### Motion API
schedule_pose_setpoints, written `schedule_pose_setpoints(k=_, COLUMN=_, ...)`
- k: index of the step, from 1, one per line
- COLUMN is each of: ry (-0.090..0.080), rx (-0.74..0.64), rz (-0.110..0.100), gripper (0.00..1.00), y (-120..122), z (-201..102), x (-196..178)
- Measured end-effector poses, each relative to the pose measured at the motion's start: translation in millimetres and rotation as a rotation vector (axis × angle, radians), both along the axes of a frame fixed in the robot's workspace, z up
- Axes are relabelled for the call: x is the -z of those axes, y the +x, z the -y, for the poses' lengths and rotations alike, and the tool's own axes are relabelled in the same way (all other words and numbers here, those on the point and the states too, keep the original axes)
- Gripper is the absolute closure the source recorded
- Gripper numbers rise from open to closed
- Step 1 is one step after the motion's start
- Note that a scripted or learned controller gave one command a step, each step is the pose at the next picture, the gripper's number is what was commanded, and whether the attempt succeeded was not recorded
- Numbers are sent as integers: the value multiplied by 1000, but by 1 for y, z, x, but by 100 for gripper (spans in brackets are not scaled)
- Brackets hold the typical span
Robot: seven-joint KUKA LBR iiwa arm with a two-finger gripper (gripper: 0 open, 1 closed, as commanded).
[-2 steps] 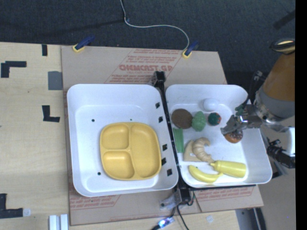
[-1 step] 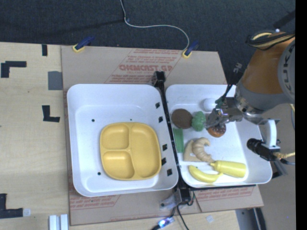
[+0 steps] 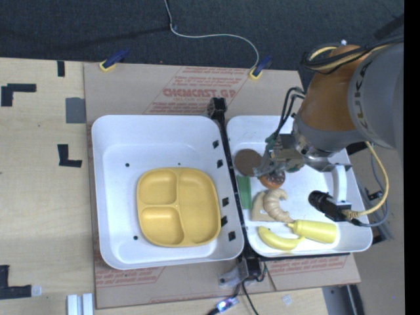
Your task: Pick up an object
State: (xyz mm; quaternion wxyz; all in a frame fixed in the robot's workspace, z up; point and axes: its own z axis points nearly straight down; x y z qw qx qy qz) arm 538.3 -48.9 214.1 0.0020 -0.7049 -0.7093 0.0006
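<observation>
You see a yellow divided plate [image 3: 178, 207] lying in the left bin [image 3: 105, 176] — on brown cardboard [image 3: 197, 90] held by two clips [image 3: 113, 60] at its far edge.

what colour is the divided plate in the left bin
Yellow: the divided plate shows plainly in the camera view.
</observation>
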Motion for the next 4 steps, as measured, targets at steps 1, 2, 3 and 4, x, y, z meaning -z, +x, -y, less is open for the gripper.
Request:
schedule_pose_setpoints(k=1, ry=0, rx=-2, rz=2, gripper=100, y=11, z=-59, x=-4)
schedule_pose_setpoints(k=2, ry=-2, rx=5, rz=3, gripper=100, y=5, z=-51, x=-20)
schedule_pose_setpoints(k=3, ry=-3, rx=5, rz=-1, gripper=100, y=-1, z=-57, x=-1)
schedule_pose_setpoints(k=4, ry=-2, rx=4, rz=2, gripper=100, y=11, z=-57, x=-5)
